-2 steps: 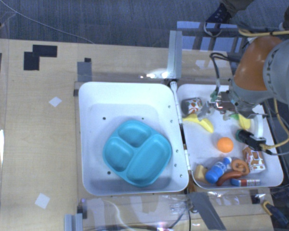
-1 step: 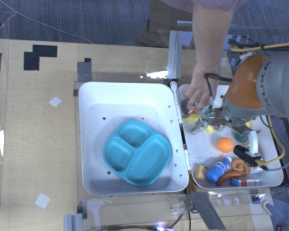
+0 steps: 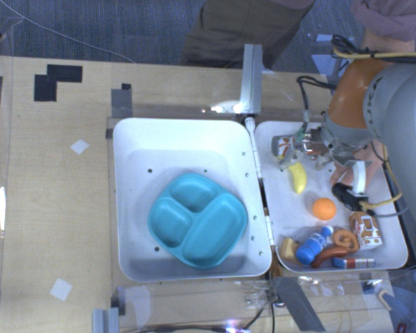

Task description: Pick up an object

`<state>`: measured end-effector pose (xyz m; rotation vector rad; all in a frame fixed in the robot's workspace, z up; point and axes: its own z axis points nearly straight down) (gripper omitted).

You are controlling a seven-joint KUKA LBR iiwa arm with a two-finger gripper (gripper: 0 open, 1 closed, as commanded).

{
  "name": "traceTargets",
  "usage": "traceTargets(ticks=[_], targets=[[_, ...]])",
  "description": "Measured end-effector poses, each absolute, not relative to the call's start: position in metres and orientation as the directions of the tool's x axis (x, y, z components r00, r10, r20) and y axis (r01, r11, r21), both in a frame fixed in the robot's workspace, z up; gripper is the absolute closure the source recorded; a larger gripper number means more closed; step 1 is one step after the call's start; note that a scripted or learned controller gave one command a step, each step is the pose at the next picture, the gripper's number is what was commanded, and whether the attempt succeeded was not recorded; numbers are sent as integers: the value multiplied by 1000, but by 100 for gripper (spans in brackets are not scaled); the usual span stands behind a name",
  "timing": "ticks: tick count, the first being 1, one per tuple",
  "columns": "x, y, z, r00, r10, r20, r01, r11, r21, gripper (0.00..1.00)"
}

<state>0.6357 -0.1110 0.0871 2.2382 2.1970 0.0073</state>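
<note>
**Desk:** Camera view, looking down at a slant: what goes in the caption?

**Photographer:** Two shallow white bins side by side on a wooden bench. The left bin (image 3: 132, 186) holds a blue divided plate (image 3: 197, 218), lying flat near its middle. The right bin (image 3: 270, 186) holds the small things.

**Desk:** And the arm?

**Photographer:** The grey arm (image 3: 395, 116), orange band above the wrist, reaches in from the right. Its gripper (image 3: 301, 148) sits low over the upper left corner of the right bin.

**Desk:** Is it holding anything?

**Photographer:** I cannot tell; its tip is a tangle of metal and shadow. A yellow banana (image 3: 299, 177) lies just below it, whether touching I cannot tell.

**Desk:** The other objects?

**Photographer:** An orange ball (image 3: 324, 209) sits near the bin's middle, apart from the banana. Along the lower edge are a blue bottle (image 3: 310, 248), a brown ring-shaped toy (image 3: 344, 239), a small printed carton (image 3: 367, 230) and a red-and-white tube (image 3: 353, 262), crowded together.
</note>
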Motion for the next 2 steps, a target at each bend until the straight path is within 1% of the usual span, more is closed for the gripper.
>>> traceTargets(ticks=[1,2], targets=[[638,-111,101,13,1000,-4,1000,-13,16,100],[662,-46,187,148,989,0,989,-148,6,100]])
